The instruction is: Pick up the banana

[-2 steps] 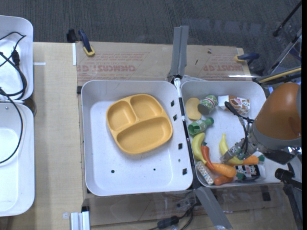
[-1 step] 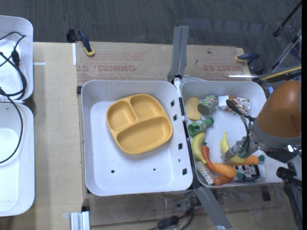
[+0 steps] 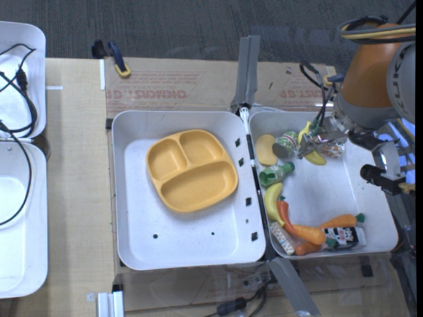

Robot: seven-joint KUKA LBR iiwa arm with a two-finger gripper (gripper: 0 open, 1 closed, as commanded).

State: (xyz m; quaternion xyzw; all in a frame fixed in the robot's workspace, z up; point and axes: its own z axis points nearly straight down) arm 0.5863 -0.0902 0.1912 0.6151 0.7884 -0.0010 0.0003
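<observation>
A yellow banana [image 3: 273, 201] with a greenish tip lies along the left wall of the right bin [image 3: 377, 197], between a green bottle [image 3: 275, 174] and a red chili [image 3: 283, 211]. My gripper [image 3: 312, 144] hangs low in the far part of that bin, well to the right of and beyond the banana. A second curved yellow piece [image 3: 317, 157] sits directly under the gripper and is partly hidden by it. I cannot make out whether it is gripped.
Around the gripper lie a tan round piece [image 3: 266, 149] and a small can [image 3: 286, 142]. Two carrots [image 3: 309, 233], a dark carton [image 3: 344, 238] and a speckled bar [image 3: 281, 238] crowd the near end. The left bin [image 3: 132, 230] holds a yellow divided plate [image 3: 192, 170].
</observation>
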